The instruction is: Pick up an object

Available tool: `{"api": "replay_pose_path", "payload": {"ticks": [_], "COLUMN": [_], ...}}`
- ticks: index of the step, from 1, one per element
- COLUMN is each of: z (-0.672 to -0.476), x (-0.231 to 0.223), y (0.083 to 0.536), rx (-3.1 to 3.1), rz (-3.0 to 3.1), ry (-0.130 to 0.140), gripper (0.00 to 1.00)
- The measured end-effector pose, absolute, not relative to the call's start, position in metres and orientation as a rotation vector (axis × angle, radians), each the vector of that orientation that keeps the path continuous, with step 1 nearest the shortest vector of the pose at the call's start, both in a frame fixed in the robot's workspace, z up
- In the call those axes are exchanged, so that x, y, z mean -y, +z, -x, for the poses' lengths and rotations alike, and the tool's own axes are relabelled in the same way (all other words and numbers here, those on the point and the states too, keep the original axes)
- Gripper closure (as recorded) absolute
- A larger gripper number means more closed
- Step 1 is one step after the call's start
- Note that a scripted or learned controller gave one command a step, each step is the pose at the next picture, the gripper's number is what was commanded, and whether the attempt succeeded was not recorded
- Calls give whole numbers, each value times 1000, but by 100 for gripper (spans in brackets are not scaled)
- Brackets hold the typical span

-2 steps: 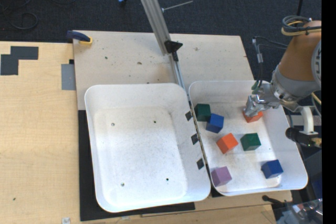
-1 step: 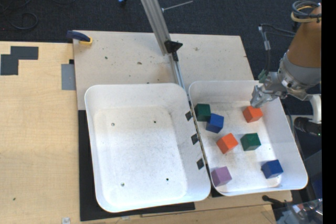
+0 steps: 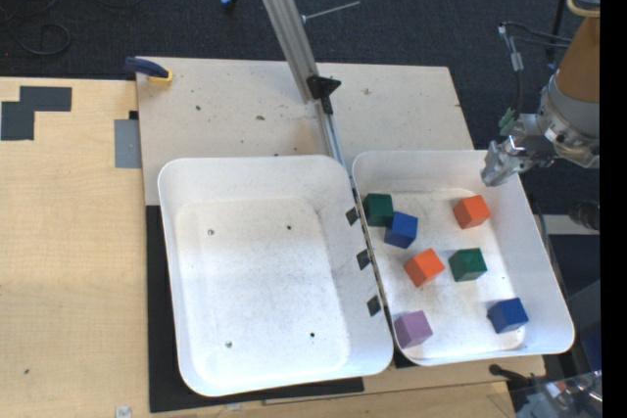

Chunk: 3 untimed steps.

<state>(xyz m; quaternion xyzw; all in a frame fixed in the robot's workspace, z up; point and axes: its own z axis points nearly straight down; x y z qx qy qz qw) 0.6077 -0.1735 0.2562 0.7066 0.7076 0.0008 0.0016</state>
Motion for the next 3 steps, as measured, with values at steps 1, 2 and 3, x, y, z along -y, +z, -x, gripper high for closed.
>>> {"api": "replay_pose_path", "payload": {"ticks": [1, 2, 3], "z": [-602, -582, -573], "x": [130, 85, 39], "y": [257, 253, 256], "rx": [-2227, -2229, -2229], "rz": [-2221, -2221, -2221], "ry": [-1, -2, -2], "gripper": [100, 100, 100]}}
